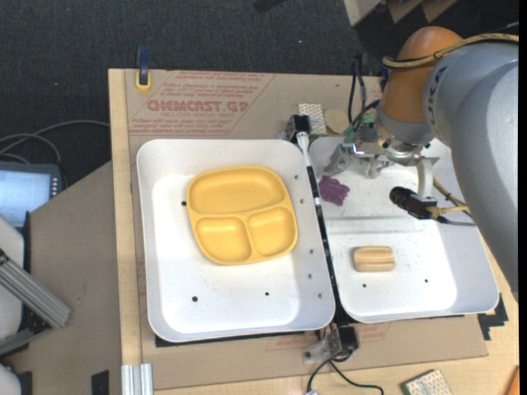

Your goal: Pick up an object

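While the grey arm (486, 97) with its orange band reaches in from the right, its tool (368, 160) sits over the far end of the right bin (461, 295), and honestly I can't tell from this angle if it's spread or pressed together. A small purple lump (333, 190) lies just beside the tool, close to that bin's left wall. Nearer the camera in the same bin there's a tan bread roll (374, 258), lying flat and well apart from the purple lump. The left bin (165, 303) holds a yellow divided plate (241, 214) with three compartments, roughly in the middle. Both bins sit side by side on a brown cardboard-covered tabletop (206, 97).
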Controlling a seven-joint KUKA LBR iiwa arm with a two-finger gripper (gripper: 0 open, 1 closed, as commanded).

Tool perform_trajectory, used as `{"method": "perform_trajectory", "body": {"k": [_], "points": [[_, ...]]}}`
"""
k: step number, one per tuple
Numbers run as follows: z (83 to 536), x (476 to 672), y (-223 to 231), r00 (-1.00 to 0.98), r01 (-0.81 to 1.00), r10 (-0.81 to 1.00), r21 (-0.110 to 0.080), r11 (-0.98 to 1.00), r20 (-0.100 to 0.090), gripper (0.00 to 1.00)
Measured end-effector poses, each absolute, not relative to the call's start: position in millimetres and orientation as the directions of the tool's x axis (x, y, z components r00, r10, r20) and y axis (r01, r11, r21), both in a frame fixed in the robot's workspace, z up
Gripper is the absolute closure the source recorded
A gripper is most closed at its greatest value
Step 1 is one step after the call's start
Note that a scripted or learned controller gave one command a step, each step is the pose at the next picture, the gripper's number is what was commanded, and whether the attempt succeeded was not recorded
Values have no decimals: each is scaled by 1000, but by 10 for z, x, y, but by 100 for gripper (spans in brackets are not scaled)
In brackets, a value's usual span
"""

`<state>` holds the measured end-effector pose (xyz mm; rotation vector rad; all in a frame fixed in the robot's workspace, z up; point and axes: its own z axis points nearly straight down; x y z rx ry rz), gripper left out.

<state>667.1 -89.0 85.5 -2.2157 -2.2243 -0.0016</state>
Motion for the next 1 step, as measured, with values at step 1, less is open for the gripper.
{"method": "perform_trajectory", "body": {"k": [1], "points": [[856,6122,-1222,5,1000,1000,-2,-5,1,0]]}}
